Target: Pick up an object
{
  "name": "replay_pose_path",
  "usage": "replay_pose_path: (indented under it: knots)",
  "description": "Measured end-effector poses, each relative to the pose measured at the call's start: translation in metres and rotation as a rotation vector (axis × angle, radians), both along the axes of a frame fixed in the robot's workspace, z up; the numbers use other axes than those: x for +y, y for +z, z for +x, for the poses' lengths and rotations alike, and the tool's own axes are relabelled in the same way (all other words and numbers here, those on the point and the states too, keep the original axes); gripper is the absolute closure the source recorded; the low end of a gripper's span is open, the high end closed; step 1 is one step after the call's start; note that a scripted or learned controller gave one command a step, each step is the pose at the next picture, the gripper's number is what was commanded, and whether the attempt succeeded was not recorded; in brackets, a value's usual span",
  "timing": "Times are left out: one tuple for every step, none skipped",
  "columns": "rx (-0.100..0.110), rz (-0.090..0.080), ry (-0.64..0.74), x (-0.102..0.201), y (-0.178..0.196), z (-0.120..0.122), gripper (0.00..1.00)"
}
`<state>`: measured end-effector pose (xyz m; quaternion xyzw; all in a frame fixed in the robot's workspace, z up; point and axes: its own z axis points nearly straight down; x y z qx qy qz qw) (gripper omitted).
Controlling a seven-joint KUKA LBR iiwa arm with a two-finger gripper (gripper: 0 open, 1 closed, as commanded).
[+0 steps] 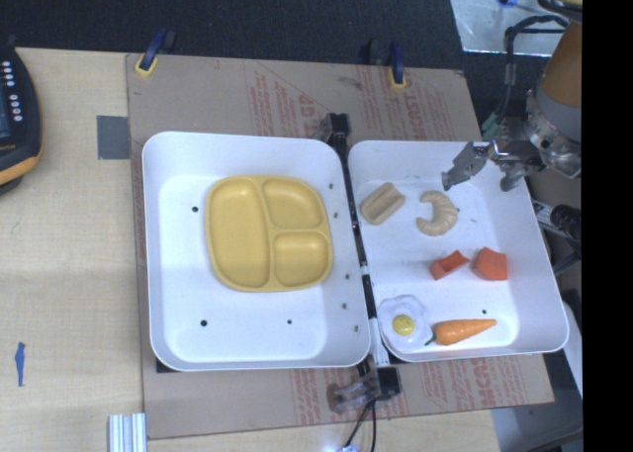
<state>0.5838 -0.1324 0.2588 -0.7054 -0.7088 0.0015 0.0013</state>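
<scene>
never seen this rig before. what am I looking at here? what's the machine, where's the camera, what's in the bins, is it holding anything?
One fixed camera sits above the bench and looks down at a slant. The bench carries two shallow white bins side by side: the left bin and the right bin.

The machine is a single robot arm reaching in from the right side of the picture. Its two-finger gripper hangs over the upper part of the right bin with fingers spread, and nothing shows between them, so it holds nothing.

The left bin holds a yellow divided tray. The right bin holds toy food: a bread roll, a croissant, two red-orange chunks, a fried egg and a carrot.

Its job is to pick up one object.
</scene>
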Motion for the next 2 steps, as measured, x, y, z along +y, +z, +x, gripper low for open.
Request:
replay_pose_path:
  knots:
    - [0.008,0.0,-0.003,-0.039,-0.088,0.003,0.0]
    - [0.009,0.003,0.0,-0.02,-0.172,-0.031,0.0]
